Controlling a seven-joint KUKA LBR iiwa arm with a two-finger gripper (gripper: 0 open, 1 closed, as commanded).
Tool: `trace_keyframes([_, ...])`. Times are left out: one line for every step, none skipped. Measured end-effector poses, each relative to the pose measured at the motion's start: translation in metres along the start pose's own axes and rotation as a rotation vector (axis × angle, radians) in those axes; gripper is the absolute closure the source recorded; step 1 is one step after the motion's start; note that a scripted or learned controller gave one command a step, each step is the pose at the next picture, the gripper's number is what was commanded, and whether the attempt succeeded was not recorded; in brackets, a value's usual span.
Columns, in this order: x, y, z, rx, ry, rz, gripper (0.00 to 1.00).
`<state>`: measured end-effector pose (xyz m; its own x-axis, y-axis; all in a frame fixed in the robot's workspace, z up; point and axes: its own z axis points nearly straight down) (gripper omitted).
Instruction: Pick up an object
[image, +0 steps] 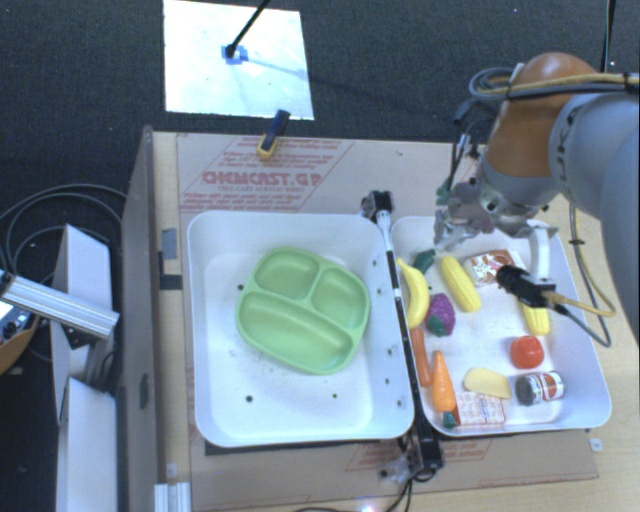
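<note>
in the left bin (215, 400), a green divided plate (303, 311), lying flat near the middle of the frame and tilted slightly toward the lower right. along the divider between the two bins, a black bar (396, 300) running from upper middle down to the lower edge. just right of that bar in the right bin (590, 400), a yellow banana (414, 290) with a purple grape bunch (440, 314) touching its right side, and below them an orange carrot (441, 382) pointing toward the bottom of the frame. right of the banana, a yellow corn cob (460, 283), set at a slant. at the bottom of that bin, a flat printed packet (483, 410), a yellow wedge-shaped piece (486, 381) above it, then a small can (539, 388) on its side. above the can, a red tomato (527, 351) and another yellow piece (536, 320). at the upper right, the grey arm with its orange band, reaching down to the gripper (462, 228) over the top edge of the right bin, just above the corn cob. claw state hard to read from here, perhaps hidden by the wrist, so cannot tell; nothing seen between it.
</note>
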<state>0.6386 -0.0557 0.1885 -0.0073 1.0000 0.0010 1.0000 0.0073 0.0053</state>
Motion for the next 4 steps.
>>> trace_keyframes([0.003, -0.006, -0.029, 0.001, -0.001, 0.001, 1.0])
trace_keyframes([0.003, -0.006, -0.027, 0.003, -0.001, 0.002, 0.0])
trace_keyframes([-0.003, 0.014, 0.006, 0.004, -0.002, 0.001, 0.0])
trace_keyframes([-0.024, 0.023, 0.09, 0.0, -0.001, 0.003, 0.0])
